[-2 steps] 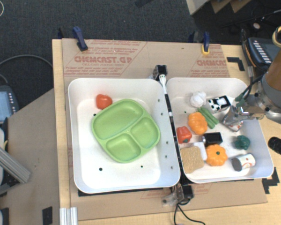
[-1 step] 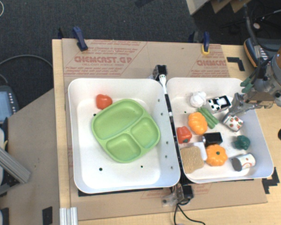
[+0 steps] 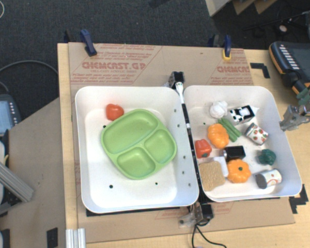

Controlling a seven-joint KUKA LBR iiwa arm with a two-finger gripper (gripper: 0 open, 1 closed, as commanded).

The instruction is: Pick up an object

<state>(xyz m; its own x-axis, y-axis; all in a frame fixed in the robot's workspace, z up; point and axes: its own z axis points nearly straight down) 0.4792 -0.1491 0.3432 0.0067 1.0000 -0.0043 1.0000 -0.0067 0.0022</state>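
The right bin (image 3: pixel 284 138) holds several small things: a white lump (image 3: pixel 218 108), a black-and-white toy (image 3: pixel 242 113), a green stick (image 3: pixel 229 129), an orange fruit (image 3: pixel 218 135), a red piece (image 3: pixel 203 148), a black block (image 3: pixel 234 152), an orange pumpkin (image 3: pixel 238 171), a tan slab (image 3: pixel 212 174), a dark green ball (image 3: pixel 267 156) and two spotted white cups (image 3: pixel 257 134) (image 3: pixel 268 178). My gripper (image 3: pixel 294 119) hangs at the far right, just outside this bin's right rim, with nothing seen in it.
The left bin (image 3: pixel 88 164) carries a green divided plate (image 3: pixel 138 143) and a red tomato (image 3: pixel 114 111) at its upper left. A black divider (image 3: pixel 185 123) runs between the bins. Two blue clamps (image 3: pixel 88 41) (image 3: pixel 227 46) grip the board's far edge.
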